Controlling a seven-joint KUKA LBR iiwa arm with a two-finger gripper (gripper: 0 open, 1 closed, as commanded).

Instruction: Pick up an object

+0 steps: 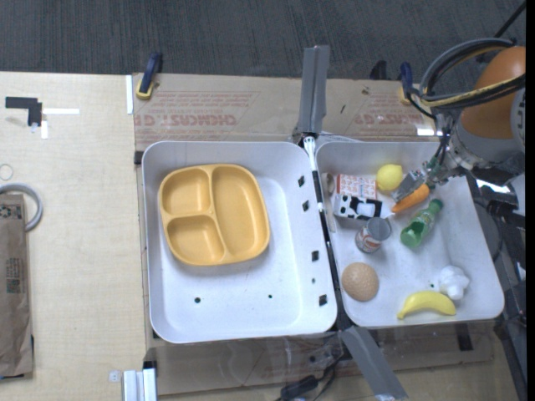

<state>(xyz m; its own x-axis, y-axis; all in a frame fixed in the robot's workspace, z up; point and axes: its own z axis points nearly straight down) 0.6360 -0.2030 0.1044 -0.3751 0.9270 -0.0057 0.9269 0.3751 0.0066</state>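
Reaching in from the right, your gripper (425, 176) hangs over the carrot (411, 198) beside the lemon (389, 177). Finger state: can't tell. Pickable items crowd the right bin (485, 249).

Gripper (415, 184) sits at the carrot (411, 198) beside the lemon (389, 177), right bin (476, 249).

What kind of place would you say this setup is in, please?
Probably a robotics lab's pick-test bench: an arm reaches over two white bins, one holding a yellow tray, the other toy food such as a banana and carrot.
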